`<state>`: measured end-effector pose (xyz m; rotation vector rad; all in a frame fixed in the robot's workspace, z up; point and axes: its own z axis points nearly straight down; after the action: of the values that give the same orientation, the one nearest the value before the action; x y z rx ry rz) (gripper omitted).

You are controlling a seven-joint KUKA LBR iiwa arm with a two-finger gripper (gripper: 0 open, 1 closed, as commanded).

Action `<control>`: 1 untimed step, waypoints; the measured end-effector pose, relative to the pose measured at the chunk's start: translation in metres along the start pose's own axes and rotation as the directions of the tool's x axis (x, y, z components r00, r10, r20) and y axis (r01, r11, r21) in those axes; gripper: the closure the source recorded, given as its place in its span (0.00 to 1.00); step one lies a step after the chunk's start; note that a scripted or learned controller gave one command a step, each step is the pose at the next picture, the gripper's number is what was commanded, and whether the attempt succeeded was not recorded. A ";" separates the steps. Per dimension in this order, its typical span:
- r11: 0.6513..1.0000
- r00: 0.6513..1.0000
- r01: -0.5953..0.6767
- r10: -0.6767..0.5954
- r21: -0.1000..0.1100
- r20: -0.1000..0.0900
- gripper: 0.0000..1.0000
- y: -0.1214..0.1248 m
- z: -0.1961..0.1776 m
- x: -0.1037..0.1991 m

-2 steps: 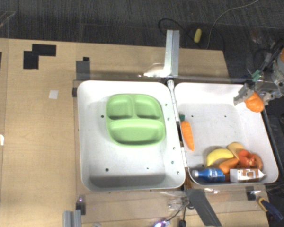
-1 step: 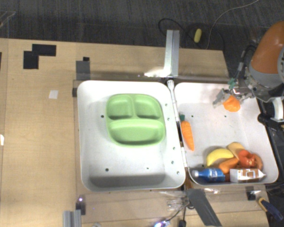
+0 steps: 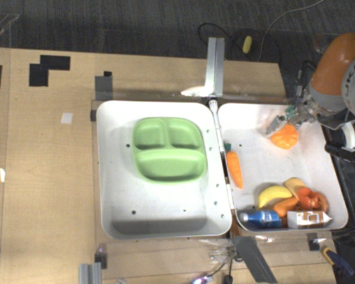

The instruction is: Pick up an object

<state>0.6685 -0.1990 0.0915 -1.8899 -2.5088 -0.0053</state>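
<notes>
On the bench two shallow white bins sit side by side, and the arm [image 3: 337,70] leans in from the right, its orange band above the wrist plain to see. The gripper [image 3: 287,120] is down in the right bin [image 3: 251,123], near its far right corner, right at an orange bell-pepper-shaped toy [image 3: 284,137]. From where I stand the tips seem to touch the top of that toy or sit just over it, but I cannot tell if the jaws are open or closed, nor if the toy is really caught between them; it looks to be resting on the bin floor.

Along the left wall of the same bin lies a carrot [image 3: 234,169], its green end pointing away from me. In the near right corner a small heap is crowded together: a yellow banana [image 3: 273,194], another yellowish piece [image 3: 296,184] just behind it, an orange piece [image 3: 286,205], a red tomato-like toy [image 3: 309,198], a blue bottle [image 3: 261,219] lying on its side against the near wall, and a white carton [image 3: 308,219] beside it. They touch one another and sit well apart from the pepper.

The left bin [image 3: 115,212] holds a green divided plate [image 3: 168,148], with two small compartments at the far side and one long one nearer me. A metal post [image 3: 215,64] stands behind the seam where the bins meet.
</notes>
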 end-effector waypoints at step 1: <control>1.000 1.000 0.004 -0.004 -0.015 0.012 1.00 0.004 -0.014 -0.001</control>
<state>0.6727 -0.1992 0.1054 -1.8966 -2.5271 -0.0127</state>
